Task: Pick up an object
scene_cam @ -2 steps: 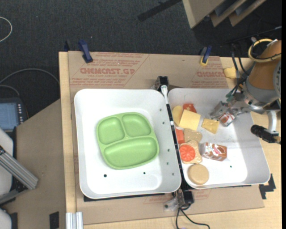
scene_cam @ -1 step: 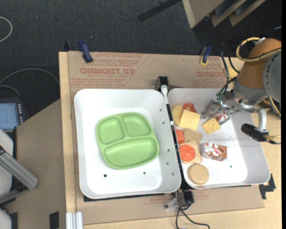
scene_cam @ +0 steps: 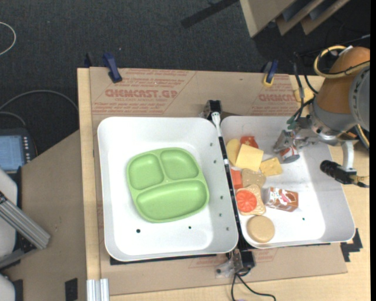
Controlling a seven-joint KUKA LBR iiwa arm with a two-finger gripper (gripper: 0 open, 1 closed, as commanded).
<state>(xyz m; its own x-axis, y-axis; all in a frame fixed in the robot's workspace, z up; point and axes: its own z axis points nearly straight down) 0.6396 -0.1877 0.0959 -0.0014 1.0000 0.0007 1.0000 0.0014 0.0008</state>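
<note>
Gripper (scene_cam: 286,148) low in right bin (scene_cam: 329,226), just beside yellow cheese block (scene_cam: 249,157); finger spread and any hold: cannot tell. Green divided tray (scene_cam: 167,185) in left bin (scene_cam: 117,176).

A brown cardboard-faced bench top (scene_cam: 176,88), printed with red lettering, sits over a dark grey carpeted floor (scene_cam: 47,53). Two blue clamps (scene_cam: 111,67) grip its far edge. Thin cables (scene_cam: 23,103) loop across the carpet at left, near a small blue-lit screen (scene_cam: 10,151) and a length of aluminium framing (scene_cam: 23,223). A tan wooden structure (scene_cam: 288,14) juts in at the top. Even overhead light falls across the scene.
</note>
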